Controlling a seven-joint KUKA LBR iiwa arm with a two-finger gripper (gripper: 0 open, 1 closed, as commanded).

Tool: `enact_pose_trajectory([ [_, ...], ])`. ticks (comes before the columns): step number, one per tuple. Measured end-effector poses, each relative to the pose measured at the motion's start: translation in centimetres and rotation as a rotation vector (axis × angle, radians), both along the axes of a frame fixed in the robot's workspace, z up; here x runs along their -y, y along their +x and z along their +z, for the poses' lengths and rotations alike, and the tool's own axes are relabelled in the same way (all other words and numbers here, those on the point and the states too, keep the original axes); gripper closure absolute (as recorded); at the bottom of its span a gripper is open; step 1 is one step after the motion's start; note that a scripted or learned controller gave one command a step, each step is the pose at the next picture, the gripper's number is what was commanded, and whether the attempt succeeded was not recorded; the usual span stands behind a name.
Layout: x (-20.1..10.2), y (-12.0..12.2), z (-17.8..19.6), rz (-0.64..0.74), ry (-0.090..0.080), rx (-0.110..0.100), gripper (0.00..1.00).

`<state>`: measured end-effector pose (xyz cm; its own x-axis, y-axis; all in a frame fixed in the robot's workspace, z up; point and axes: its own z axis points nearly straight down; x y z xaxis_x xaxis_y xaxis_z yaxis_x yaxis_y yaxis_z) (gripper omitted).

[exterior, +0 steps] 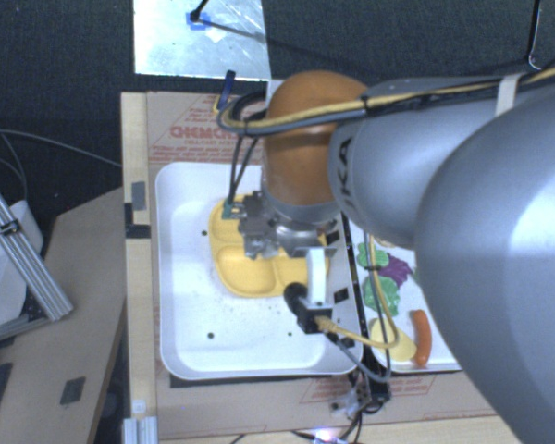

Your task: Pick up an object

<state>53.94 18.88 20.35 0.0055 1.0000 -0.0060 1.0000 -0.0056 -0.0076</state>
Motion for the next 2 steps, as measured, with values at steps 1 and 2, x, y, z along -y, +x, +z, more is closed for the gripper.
enact_pose_trajectory([
  [1,2.5,8.2,2.3,0.003,0.006,0.016,1.0],
  [2,4.3,2.3,1.3,0.004,0.006,0.003,1.0],
])
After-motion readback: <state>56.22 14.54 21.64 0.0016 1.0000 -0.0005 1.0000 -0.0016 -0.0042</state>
